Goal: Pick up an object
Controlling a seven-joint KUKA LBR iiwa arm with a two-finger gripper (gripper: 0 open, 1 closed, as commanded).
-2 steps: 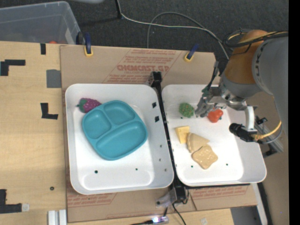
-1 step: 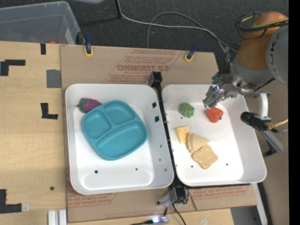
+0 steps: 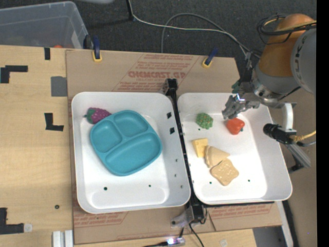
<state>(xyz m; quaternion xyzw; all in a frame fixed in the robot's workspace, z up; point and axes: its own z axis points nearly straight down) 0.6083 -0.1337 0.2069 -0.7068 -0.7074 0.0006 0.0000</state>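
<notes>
The tool (image 3: 234, 108) hangs over the far part of the right bin (image 3: 267, 189), just beside and slightly above a small red toy vegetable, probably a tomato or pepper (image 3: 235, 126). From this slanted view I cannot tell whether the tool is spread or closed, and nothing is visibly gripped in it.

The red piece is the nearest candidate for the pick. It sits alone on bare white floor, apart from the green broccoli floret (image 3: 204, 120) to its left and well clear of the bin wall, so there is room to come down on either side of it. It looks like hollow plastic play food: light, stiff and smooth, so weight is no concern, but a rounded glossy body could squirt out of a pinch that lands off-centre. Taking it across its widest middle, low on the body, seems the safest hold.

Nearer the front of the same bin lie a yellow cheese wedge (image 3: 200, 147), a pale bread-like piece (image 3: 216, 154) and a tan cracker-like slice (image 3: 224, 172), the last two touching; these are flat and would be harder to get under.

The left bin (image 3: 128, 199) holds a teal divided plate (image 3: 126, 142) with a purple grape cluster (image 3: 97, 115) at its far left edge. Both bins rest on a cardboard sheet (image 3: 154, 73) on the desk (image 3: 31, 153).
</notes>
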